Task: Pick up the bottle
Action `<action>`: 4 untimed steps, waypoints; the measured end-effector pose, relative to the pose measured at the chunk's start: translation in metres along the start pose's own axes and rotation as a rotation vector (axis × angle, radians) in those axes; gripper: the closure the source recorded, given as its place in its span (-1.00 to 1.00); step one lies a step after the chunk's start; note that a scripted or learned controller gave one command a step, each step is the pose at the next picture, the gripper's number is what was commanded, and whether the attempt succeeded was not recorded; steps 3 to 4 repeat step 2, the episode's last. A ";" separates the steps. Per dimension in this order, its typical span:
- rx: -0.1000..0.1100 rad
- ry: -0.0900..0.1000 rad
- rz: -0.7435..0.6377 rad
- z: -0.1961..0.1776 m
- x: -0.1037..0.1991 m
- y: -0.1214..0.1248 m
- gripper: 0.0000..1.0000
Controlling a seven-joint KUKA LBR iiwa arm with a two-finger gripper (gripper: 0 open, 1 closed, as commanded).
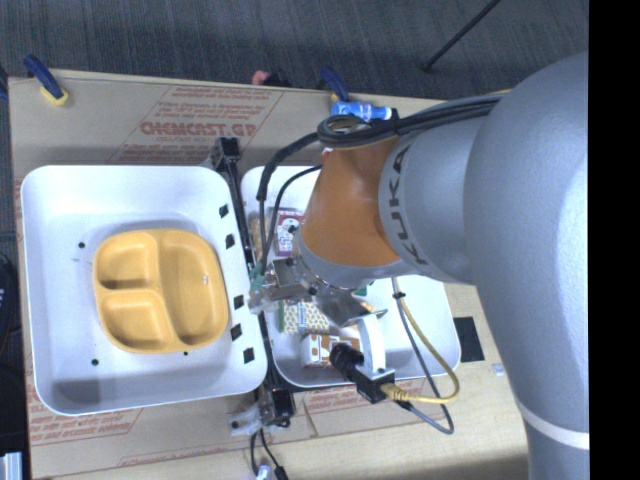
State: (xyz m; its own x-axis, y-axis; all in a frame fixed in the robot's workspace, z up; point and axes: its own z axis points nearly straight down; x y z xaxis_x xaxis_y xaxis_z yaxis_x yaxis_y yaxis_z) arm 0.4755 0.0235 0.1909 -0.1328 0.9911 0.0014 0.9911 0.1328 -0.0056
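Below the orange band of the grey arm (pixel 350 203), the pincer (pixel 300 303) is lowered into the right-hand shallow white plastic bin (pixel 440 343), close to that bin's left wall. Its state cannot be told, since the wrist covers it from above. Patterned, label-like items (pixel 305 318) lie directly beneath and just beside the pincer, one pale with a chequered print, one brown and white; none can be confirmed as the bottle, and its exact position under the arm cannot be settled. Judgement: a bottle small enough to be hidden here is probably light and rigid, with a smooth, possibly slippery wall, and inclined to roll if lying down; the hold is best taken across the middle of the body, square to its long axis. Left of the pincer, beyond the dividing walls, the left-hand shallow white bin (pixel 50 268) holds a yellow three-compartment plastic tray (pixel 160 288), well apart. The arm descends steeply from the right over the tan cardboard-covered desk (pixel 180 118), wrist near vertical, cables (pixel 425 383) looping behind.
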 end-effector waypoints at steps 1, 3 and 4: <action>-0.003 -0.002 -0.175 -0.020 0.031 0.005 1.00; 0.000 -0.001 -0.495 -0.001 -0.006 -0.001 1.00; 0.000 -0.001 -0.495 -0.001 -0.006 -0.001 1.00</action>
